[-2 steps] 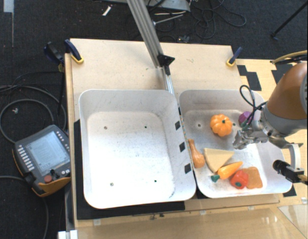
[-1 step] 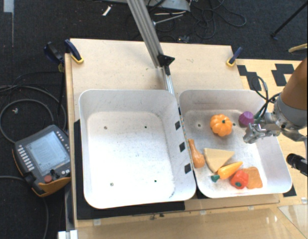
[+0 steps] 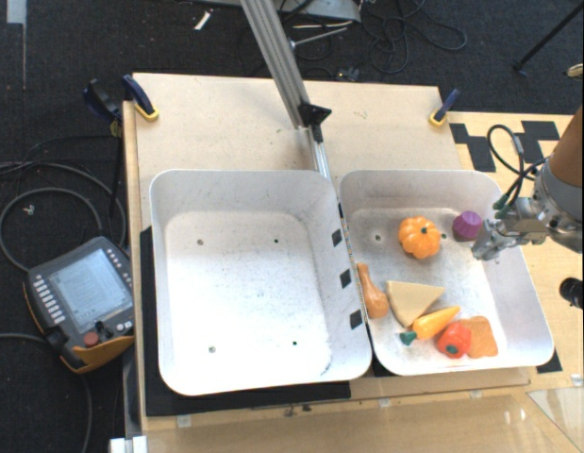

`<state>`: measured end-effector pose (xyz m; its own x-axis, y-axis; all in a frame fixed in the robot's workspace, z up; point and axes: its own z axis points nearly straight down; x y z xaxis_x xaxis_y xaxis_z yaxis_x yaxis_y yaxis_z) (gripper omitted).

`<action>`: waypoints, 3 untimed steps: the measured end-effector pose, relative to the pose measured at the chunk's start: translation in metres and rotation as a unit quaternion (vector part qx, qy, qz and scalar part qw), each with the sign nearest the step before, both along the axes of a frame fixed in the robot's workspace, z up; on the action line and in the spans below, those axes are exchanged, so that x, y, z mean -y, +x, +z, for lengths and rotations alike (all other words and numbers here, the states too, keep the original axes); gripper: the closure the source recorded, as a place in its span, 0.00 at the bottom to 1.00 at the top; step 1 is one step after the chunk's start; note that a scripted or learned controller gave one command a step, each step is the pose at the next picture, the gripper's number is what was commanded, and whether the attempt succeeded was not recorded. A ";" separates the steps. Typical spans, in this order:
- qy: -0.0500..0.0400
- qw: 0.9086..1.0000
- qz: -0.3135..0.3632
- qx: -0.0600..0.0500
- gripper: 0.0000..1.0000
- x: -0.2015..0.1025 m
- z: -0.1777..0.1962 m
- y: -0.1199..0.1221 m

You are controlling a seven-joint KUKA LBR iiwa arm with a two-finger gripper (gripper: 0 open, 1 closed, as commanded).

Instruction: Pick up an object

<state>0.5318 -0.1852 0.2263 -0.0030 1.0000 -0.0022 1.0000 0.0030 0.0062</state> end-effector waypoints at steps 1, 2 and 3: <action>0.000 1.000 0.000 0.000 1.00 0.000 0.046 0.002; 0.002 1.000 0.002 -0.002 1.00 -0.055 0.051 0.008; 0.002 1.000 0.002 -0.004 1.00 -0.103 0.036 0.010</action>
<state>0.5422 -0.0822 0.2621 -0.0065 1.0000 0.0015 1.0000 0.0065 -0.0012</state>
